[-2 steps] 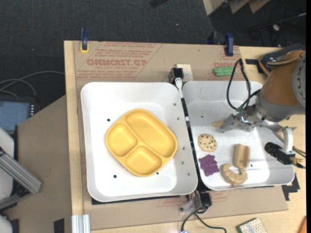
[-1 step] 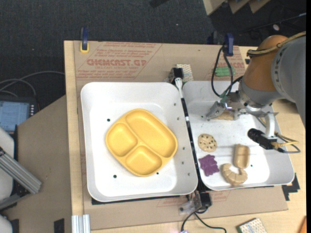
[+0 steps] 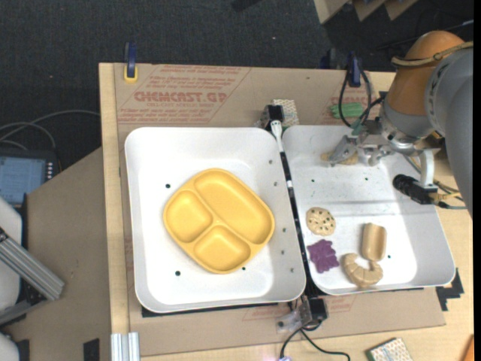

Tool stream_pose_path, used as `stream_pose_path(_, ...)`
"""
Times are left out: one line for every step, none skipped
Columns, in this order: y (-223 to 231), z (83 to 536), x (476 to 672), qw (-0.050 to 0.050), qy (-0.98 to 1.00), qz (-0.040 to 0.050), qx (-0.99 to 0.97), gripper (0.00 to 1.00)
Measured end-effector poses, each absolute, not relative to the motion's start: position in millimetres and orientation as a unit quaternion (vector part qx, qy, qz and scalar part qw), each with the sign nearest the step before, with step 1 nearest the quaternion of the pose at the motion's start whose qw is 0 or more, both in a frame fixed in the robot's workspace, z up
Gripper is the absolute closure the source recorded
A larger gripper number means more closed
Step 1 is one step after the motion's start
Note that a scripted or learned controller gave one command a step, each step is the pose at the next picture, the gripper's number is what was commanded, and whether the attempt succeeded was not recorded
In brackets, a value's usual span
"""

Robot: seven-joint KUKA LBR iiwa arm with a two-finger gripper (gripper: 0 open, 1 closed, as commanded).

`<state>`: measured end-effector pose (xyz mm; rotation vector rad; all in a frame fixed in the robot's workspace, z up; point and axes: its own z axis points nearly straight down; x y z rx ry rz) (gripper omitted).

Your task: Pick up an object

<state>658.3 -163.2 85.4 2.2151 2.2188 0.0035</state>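
My gripper [image 3: 355,153] hangs low over the far part of the right bin [image 3: 421,232], with the grey arm and its orange band coming in from the right. A small tan bit [image 3: 329,157] lies right at the gripper's left side; I cannot tell whether they touch. Nearer the front of that bin lie a chocolate-chip cookie [image 3: 321,220], a purple lumpy piece [image 3: 324,255], a tan bread roll [image 3: 373,241] and a croissant [image 3: 361,270]. All of these sit well clear of the gripper.
The left bin [image 3: 150,277] holds a yellow divided plate [image 3: 217,219] in its middle. A black ridge [image 3: 284,173] runs where the two bins meet. Blue clamps [image 3: 131,65] grip the bench's far edge.
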Motion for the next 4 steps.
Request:
stream_pose_path(-164.2, 83.7, 664.3, -0.006, 0.709, -0.0038, 0.706, 0.0)
stream_pose_path(-165.0, 83.8, 664.2, -0.006, 0.708, -0.0035, 0.706, 0.0)
stream_pose_path(-169.5, 83.2, 664.0, -0.006, 0.708, -0.0036, 0.706, 0.0)
stream_pose_path(-165.3, 83.7, 663.8, -0.004, 0.707, -0.0049, 0.707, 0.0)
